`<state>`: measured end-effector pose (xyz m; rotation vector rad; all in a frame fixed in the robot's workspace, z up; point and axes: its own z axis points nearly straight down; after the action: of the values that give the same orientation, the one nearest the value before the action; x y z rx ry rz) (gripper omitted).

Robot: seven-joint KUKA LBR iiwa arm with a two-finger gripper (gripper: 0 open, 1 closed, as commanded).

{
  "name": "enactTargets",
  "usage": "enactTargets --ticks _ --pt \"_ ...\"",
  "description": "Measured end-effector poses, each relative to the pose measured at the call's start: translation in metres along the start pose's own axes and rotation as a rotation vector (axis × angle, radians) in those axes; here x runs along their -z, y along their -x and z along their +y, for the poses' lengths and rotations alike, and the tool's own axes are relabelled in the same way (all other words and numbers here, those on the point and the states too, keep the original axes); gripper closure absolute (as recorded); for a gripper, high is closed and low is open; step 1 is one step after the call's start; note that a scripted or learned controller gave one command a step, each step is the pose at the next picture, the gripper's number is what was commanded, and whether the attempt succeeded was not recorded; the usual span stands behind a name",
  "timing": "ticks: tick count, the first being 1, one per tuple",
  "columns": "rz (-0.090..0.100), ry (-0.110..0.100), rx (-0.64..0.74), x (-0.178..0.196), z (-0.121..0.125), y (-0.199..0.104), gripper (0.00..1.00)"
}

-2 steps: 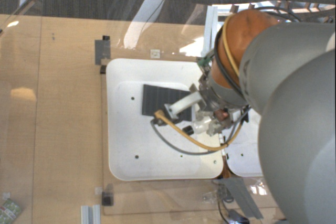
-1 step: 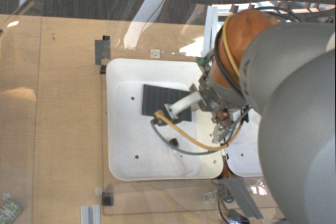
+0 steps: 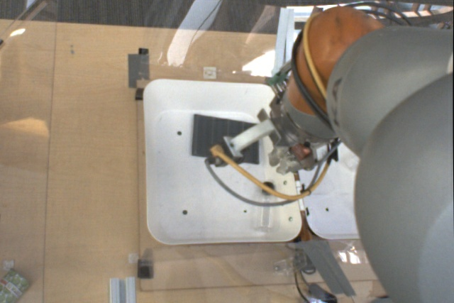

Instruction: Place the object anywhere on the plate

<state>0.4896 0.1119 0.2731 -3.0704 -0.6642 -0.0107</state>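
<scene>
Where the tabletop [image 3: 71,152] carries the left bin [image 3: 170,216] and the right bin [image 3: 333,220], my grey arm [image 3: 397,152] reaches across both. A dark flat rectangle [image 3: 207,133] lies in the left bin's upper middle. My hand [image 3: 287,158] hangs just right of it; spread or pressed together, I cannot tell.

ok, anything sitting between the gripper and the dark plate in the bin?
Nothing visible. The gripper hangs over the white bin, close beside the dark plate, and no loose item lies on the bin floor between them. Whether the gripper carries anything I can't tell.
</scene>
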Motion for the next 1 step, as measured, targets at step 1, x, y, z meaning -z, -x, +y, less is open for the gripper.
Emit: enactTargets --ticks 1 --pt "0.000 0.000 -0.001 0.0000 0.0001 0.0000 0.00"
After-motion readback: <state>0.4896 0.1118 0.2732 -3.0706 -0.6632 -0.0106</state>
